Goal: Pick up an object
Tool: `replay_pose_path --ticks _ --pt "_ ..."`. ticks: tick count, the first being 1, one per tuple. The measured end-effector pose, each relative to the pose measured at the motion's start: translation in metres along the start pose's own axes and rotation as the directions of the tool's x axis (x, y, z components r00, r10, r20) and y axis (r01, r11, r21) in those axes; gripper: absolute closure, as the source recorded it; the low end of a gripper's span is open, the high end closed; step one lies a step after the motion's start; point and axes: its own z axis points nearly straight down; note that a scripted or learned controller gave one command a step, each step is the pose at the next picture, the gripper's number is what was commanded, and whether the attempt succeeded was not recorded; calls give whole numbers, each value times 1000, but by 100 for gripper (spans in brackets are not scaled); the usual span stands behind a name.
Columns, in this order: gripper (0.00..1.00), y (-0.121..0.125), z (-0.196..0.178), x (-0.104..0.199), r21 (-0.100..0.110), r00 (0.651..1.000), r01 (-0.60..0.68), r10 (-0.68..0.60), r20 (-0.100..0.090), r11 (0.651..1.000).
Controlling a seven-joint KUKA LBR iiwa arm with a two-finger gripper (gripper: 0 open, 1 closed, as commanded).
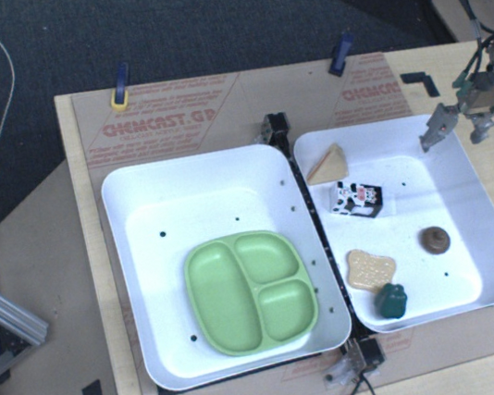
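Observation:
The right bin (pixel 451 181) holds a tan wedge-shaped piece (pixel 327 165) at its back left, a small black and white printed item (pixel 357 199), a tan flat biscuit-like piece (pixel 370 268), a dark green lump (pixel 391 301) and a brown round piece (pixel 435 240). My gripper (pixel 458 127) hangs above the bin's back right corner, apart from all of them. Its two grey fingers (pixel 433 130) are spread with nothing between them.
The left bin (pixel 138 219) holds a green three-compartment plate (pixel 250 291). A black clip (pixel 275 127) sits where the bins meet at the back. Blue and yellow clamps (pixel 120 88) hold the cardboard base. Cables hang at the far right.

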Motion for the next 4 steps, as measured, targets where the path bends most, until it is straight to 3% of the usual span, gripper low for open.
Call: replay_pose_path --ticks 1,4 --pt "0 3 -9 1 -14 1000 4 -4 3 1000" --pt "0 6 140 14 -9 1000 4 -4 2 1000"
